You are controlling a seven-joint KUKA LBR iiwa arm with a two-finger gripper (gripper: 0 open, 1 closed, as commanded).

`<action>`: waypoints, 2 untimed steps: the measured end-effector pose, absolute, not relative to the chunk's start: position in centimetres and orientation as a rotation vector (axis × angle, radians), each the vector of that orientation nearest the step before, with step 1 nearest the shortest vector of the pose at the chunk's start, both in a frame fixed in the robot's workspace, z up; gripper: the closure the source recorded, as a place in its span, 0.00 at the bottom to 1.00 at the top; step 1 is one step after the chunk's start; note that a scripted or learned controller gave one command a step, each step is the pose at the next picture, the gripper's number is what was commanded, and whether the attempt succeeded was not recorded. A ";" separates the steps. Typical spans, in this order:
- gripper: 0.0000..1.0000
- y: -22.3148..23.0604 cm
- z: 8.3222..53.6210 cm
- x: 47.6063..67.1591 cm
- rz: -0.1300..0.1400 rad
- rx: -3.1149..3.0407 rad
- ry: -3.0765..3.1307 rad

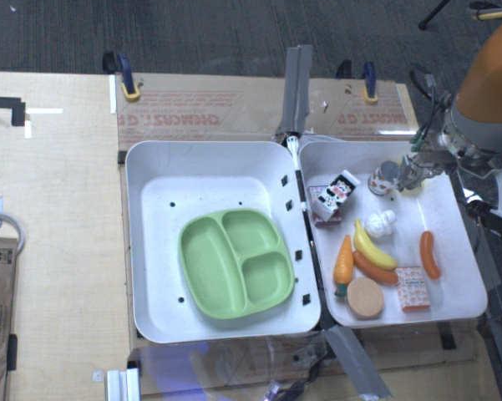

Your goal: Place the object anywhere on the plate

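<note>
Toy foods in the right bin, green plate waiting in the left bin.

The tool (411, 176) hung at the far right corner of the right bin (468, 307), just beside a small round cup-like piece (382, 180); whether it was open or closed could not be told, and nothing showed in its grip. Which toy was the task's object was undecided. Nearest on its plate side lay the small milk carton (332, 195): probably light, stiff and boxy, best taken across its flat sides. Further toward the near edge lay a banana (371, 246), a carrot (343, 261) and a sausage (430, 254), likely smooth and prone to roll. The three-compartment plate (235, 262) was well apart.
</note>
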State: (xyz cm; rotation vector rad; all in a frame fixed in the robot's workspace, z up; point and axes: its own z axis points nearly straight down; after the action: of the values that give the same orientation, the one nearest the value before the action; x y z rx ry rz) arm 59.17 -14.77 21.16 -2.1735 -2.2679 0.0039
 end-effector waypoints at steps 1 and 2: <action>1.00 -7.4 30.8 64.1 0.002 -1.909 -2.497; 1.00 -5.8 22.8 65.9 0.002 -1.588 -2.710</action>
State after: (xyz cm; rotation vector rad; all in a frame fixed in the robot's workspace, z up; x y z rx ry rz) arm 65.90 -5.84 22.84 -1.5882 -2.7097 0.0024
